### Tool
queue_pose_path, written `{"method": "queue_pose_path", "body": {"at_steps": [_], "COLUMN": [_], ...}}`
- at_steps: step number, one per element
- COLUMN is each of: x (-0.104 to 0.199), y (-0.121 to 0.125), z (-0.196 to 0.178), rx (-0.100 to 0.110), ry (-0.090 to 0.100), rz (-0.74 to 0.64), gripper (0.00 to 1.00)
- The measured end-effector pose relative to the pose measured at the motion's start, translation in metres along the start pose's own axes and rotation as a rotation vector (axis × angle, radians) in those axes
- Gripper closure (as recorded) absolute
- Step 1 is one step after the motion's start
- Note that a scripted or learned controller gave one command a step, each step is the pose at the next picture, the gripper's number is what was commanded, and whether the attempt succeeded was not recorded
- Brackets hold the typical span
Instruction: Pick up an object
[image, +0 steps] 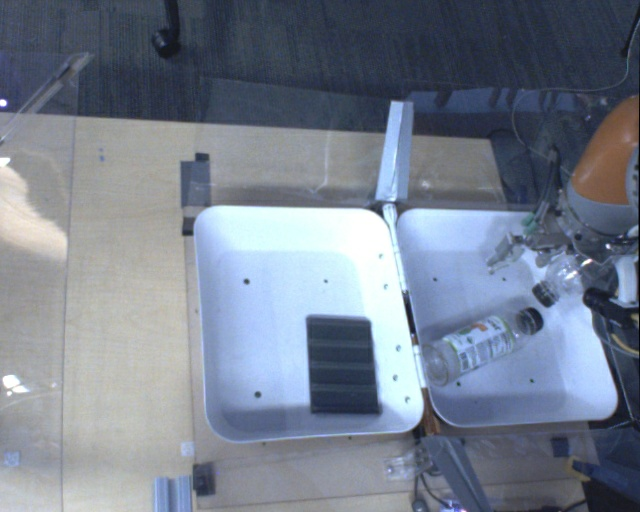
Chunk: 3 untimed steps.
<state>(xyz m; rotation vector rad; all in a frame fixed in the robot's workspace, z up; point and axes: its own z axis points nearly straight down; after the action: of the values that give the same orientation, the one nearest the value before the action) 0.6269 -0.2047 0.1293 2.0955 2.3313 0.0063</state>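
The robot's hand (540, 262) is hovering over the right bin (600, 400), its grip impossible to tell, while a clear bottle (480, 345) is lying toward the bin's left wall; round and slick, it could be rolling away from any pinch.

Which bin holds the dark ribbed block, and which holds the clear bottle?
The left bin holds the dark ribbed block; the right bin, nearer the gripper, holds the clear bottle, lying on its side.
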Motion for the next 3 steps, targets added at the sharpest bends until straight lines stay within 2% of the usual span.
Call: {"method": "queue_pose_path", "body": {"at_steps": [1,2,3], "x": [0.025,0.021,0.017], "y": [-0.025,-0.072,-0.132], "z": [0.041,0.039,0.038], "rx": [-0.002,-0.004,-0.01], "ry": [0.0,-0.001,-0.001], "rz": [0.012,-0.237,-0.469], "gripper": [0.0,0.0,0.0]}}
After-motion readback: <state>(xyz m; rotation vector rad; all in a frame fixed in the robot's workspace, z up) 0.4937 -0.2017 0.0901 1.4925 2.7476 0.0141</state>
